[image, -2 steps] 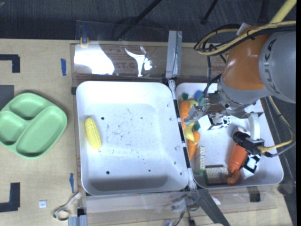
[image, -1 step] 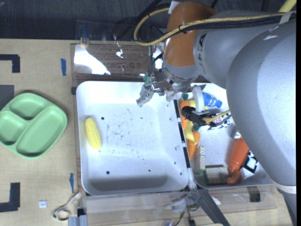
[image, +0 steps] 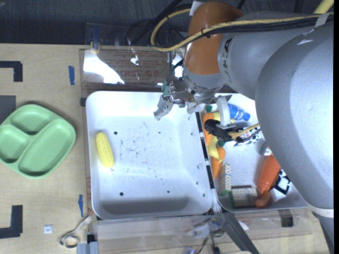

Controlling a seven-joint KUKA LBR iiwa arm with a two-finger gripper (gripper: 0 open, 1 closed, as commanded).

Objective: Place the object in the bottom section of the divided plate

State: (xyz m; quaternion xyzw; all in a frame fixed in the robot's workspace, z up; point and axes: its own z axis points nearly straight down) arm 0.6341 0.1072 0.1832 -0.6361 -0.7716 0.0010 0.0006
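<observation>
Right bin, cluttered, perhaps toy foods.

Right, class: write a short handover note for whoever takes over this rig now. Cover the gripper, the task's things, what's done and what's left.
Gripper: hangs over the upper right part of the left bin, with nothing visible between its fingers.
Corn cob: lies by the left bin's left wall.
Green divided plate: sits on the bench to the left of the bins, with nothing in its sections.
Right bin: holds a heap of toys.
Done: nothing placed.
Left: pick an object and place it in the plate's bottom section.
</observation>
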